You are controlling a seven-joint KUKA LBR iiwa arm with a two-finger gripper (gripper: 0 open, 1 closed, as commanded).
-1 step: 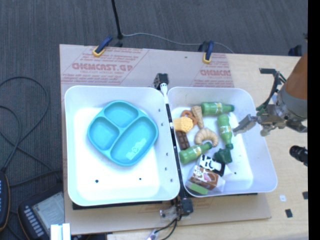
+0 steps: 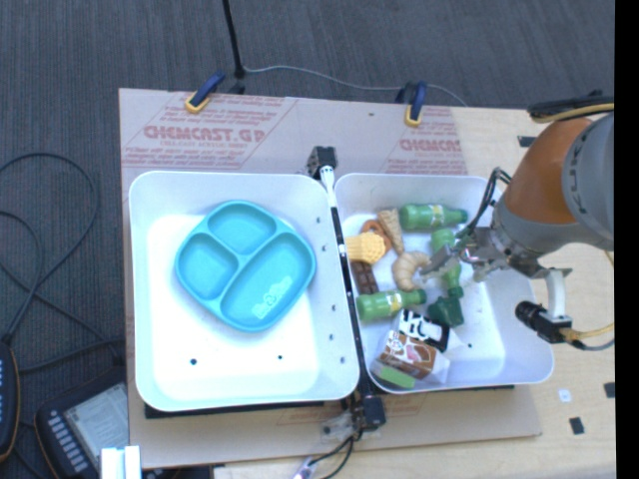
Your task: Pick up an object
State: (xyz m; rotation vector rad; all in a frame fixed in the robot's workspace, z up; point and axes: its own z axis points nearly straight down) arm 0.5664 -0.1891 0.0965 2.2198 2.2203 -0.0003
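Toy food (image 2: 404, 267) lies heaped in the right bin (image 2: 519, 362), toward its left wall; the tool (image 2: 446, 257) hangs at the heap's right edge, over green pieces. Its grip state cannot be told. A blue divided plate (image 2: 246, 264) sits in the left bin (image 2: 165, 367).

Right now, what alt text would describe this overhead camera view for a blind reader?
A grey and orange robot arm's end effector reaches into the right white bin of toy food, beside a green bottle. The left white bin holds a blue divided plate.
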